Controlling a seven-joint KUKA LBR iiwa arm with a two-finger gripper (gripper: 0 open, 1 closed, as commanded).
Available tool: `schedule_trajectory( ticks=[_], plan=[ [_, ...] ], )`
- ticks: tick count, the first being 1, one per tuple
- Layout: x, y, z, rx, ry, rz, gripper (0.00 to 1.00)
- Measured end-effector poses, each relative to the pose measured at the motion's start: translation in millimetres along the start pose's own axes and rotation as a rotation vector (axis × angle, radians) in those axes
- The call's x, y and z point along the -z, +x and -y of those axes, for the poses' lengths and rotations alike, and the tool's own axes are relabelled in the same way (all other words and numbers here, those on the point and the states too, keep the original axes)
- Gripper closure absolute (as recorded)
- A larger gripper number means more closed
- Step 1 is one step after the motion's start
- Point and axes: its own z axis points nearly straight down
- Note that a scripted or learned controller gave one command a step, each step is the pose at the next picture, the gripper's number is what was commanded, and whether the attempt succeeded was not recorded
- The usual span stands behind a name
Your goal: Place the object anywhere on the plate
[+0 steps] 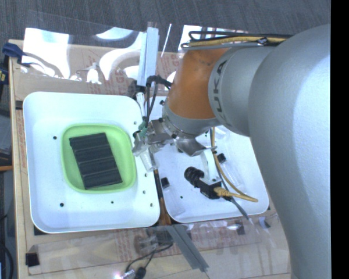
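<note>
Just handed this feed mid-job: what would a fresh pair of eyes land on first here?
First, the big grey arm with its orange band, coming in from the right and covering much of the right bin. Next, the bright green plate in the left bin, with a dark ridged block lying flat on it. The gripper sits over the seam between the bins, beside the plate's right rim.

The dark slab (95, 160) covers most of the green plate (127, 150). The arm (250, 92) overhangs the right bin (250, 205); white floor rings the plate.
</note>
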Motion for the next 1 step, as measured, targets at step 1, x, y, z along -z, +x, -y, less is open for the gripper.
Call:
schedule_trajectory(
  ticks=[1],
  plan=[
    [0.0, -0.2, 0.0, 0.0, 0.0, 0.0, 0.0]
  ],
)
